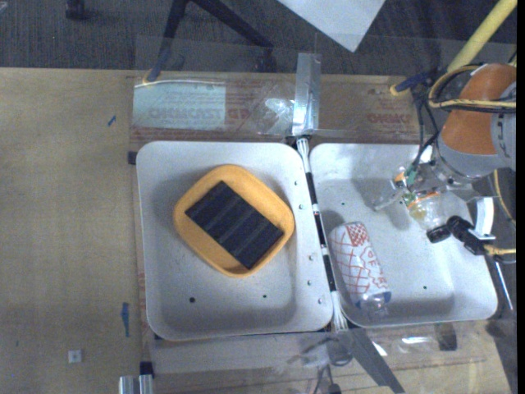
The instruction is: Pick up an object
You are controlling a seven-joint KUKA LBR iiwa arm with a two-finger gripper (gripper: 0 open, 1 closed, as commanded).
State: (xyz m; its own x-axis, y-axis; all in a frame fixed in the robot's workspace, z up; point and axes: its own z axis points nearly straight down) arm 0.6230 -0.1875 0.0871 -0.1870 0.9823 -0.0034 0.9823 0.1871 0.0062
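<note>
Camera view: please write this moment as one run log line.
arm: over right bin | gripper: above bin floor | red-white pack: lying in right bin | orange pad: left bin

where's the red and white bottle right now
The red and white bottle lies on its side in the right bin, close against that bin's left wall beside the divider, lower left of the end effector.

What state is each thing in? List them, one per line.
Yellow dish with dark ridged insert: lying flat in the left bin.
Red-and-white patterned bottle: lying on its side in the right bin.
Claw: low over the right bin, away from the bottle.
</note>
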